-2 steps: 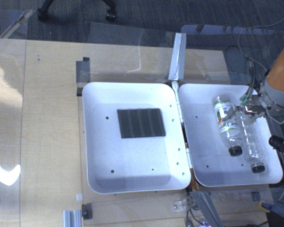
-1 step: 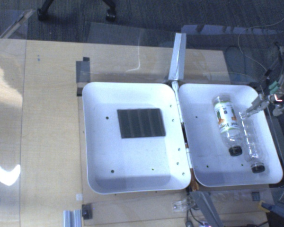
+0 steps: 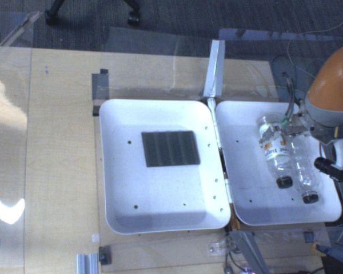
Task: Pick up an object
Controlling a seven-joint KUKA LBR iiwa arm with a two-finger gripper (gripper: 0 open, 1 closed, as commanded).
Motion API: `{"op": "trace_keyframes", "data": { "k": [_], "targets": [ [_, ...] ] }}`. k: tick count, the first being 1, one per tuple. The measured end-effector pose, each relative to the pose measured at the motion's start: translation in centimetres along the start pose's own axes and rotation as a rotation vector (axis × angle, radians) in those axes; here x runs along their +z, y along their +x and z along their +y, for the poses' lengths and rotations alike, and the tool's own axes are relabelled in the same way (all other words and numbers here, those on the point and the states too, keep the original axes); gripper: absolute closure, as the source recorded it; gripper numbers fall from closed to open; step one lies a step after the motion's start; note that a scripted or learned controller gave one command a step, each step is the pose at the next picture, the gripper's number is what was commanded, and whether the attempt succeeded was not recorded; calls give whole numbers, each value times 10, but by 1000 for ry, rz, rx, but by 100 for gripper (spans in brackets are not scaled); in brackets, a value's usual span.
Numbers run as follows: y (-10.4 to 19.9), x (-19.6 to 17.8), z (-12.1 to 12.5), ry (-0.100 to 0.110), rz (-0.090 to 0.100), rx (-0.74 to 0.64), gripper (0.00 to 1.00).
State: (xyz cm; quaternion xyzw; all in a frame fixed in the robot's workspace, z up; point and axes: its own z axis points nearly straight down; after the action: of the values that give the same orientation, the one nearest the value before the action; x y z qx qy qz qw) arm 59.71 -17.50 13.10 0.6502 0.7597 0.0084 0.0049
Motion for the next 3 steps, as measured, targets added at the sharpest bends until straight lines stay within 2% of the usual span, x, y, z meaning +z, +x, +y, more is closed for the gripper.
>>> {"op": "trace_keyframes", "data": {
  "k": [1, 2, 3],
  "targets": [
    [-1, 42, 31, 8, 7, -83, 0],
    [4, 38, 33, 14, 11, -91, 100],
    [45, 32, 37, 19, -3, -294, 100]
  ]
}}
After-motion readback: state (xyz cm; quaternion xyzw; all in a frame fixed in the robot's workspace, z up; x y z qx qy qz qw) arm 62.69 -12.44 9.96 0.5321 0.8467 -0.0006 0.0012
